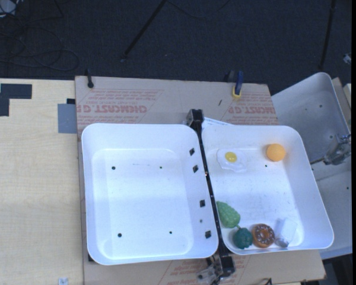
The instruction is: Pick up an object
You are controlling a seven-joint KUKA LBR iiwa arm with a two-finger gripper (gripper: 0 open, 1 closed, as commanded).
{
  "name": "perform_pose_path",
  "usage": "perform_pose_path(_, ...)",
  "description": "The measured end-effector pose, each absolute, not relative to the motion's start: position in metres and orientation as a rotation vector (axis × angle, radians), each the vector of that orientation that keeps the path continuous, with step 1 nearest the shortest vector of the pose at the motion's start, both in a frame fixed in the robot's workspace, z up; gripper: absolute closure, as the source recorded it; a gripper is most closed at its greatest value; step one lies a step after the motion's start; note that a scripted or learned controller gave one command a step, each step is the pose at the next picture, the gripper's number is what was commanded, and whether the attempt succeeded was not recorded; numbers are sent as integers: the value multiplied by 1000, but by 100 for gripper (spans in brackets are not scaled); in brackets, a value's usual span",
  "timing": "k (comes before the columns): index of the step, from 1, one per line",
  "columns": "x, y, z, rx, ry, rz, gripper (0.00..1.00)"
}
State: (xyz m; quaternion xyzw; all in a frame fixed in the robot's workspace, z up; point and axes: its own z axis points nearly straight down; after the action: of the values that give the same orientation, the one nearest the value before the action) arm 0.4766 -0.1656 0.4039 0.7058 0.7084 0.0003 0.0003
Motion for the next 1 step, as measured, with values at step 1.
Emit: perform_pose_path(1,475,-216,364,2229,2219,-7,100)
